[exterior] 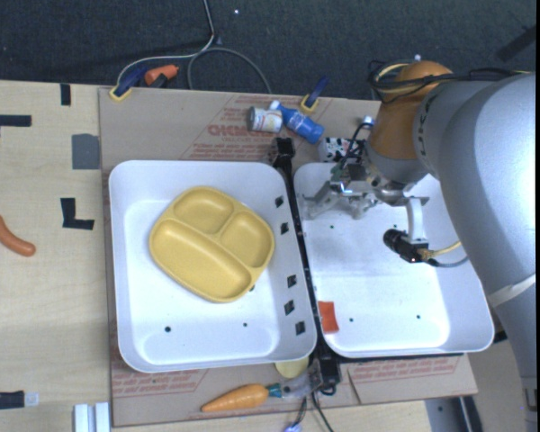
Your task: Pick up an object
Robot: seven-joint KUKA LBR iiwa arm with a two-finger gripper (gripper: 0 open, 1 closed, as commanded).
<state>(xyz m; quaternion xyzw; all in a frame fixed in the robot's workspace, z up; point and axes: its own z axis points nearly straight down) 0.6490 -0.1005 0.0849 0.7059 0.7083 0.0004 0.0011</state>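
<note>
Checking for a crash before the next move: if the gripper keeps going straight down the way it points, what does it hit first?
Most likely the bare white floor of the right bin; the gripper hangs over its upper left part. Depth is hard to judge from above.

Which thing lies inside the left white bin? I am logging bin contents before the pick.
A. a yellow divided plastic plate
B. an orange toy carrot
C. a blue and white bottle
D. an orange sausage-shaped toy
A: the yellow divided plastic plate rests on the floor of the left white bin.
</note>
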